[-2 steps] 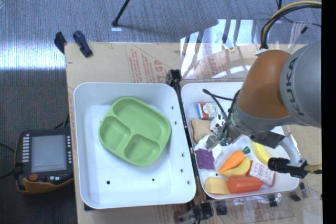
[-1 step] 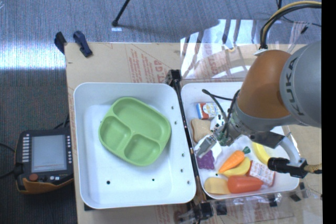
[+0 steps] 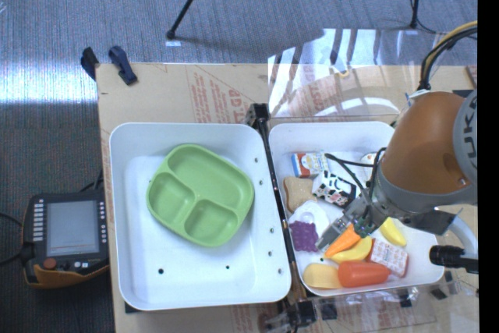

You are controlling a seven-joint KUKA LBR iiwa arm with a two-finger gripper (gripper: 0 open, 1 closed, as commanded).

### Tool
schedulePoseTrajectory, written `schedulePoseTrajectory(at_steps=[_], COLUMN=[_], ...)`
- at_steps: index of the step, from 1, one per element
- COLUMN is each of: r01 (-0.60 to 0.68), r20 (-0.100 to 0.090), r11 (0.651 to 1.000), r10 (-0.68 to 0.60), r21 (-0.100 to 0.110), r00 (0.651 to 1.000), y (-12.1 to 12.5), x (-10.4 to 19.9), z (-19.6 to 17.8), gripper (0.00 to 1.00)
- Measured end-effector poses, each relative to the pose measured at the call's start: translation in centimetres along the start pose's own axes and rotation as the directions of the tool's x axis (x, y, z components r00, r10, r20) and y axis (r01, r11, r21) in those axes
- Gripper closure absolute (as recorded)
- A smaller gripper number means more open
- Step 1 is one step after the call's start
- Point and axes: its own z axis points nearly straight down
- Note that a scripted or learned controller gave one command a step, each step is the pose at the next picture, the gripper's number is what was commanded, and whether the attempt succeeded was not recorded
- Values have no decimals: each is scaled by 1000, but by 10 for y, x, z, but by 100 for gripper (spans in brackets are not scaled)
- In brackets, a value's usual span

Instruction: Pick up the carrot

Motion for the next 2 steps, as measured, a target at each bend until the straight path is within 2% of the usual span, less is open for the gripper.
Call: schedulePoseTrajectory(at_steps=[1,2], r01=[-280,-497], r20=[0,1], r11=[960,868], r10=[280,497], r21=[-1,-13], r00=[960,868], y=[20,-4], x=[26,-23], z=[0,83], gripper=[0,0])
